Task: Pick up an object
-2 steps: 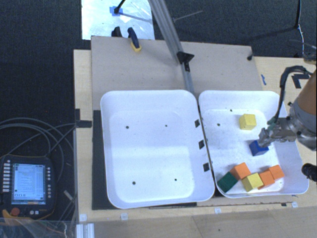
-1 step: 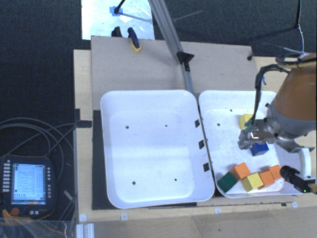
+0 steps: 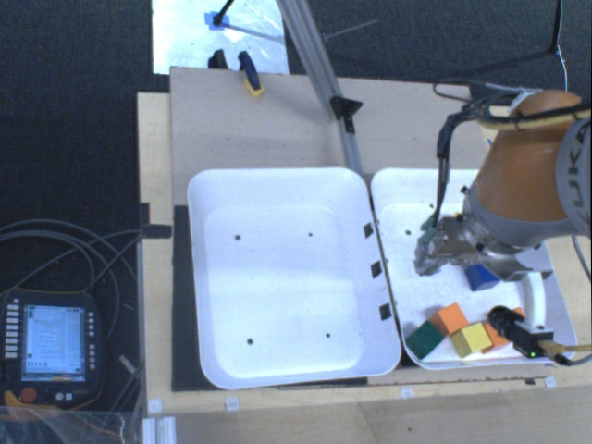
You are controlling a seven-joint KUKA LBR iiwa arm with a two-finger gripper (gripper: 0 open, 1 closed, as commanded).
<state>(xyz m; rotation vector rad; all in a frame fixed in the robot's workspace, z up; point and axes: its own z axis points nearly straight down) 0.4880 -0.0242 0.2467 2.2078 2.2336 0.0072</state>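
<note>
My gripper hangs low over the middle of the right bin, below the orange band of the arm. Its metal fingers point down and left, and no object shows between them. A blue block lies just to its right, partly under the wrist. Nearer the front of that bin sit an orange block, a yellow block and a green block, close together. A second orange piece peeks out beside the yellow one.
The left bin stands beside the right one, joined by black clips along the shared rim. A slanted grey pole crosses the back of the bench. A teach pendant with cables lies on the floor at the left.
</note>
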